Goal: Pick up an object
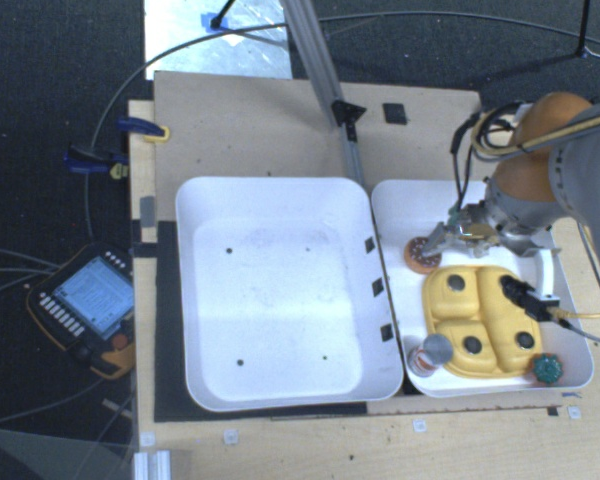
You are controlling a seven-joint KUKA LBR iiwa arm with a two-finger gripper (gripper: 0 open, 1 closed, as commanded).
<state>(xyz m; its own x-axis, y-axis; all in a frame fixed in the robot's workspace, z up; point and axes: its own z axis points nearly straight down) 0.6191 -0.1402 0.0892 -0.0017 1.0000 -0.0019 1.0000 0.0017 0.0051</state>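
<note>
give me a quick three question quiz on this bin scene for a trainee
1. True or false: the large yellow object lies in the left bin.
2. Which item sits nearest the gripper? A) small brown round object B) green ball C) grey-capped object
3. Fill in: the arm reaches over the ____ bin.

Key: 1 false; 2 A; 3 right

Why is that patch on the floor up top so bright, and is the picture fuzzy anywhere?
In the camera view, the shiny floor patch glares almost white, washing out its detail. The left bin looks evenly lit with soft shadows along its walls. The gripper and the small round object beside it look slightly soft, so fine detail there is hard to read. The yellow object shows clearly.
</note>
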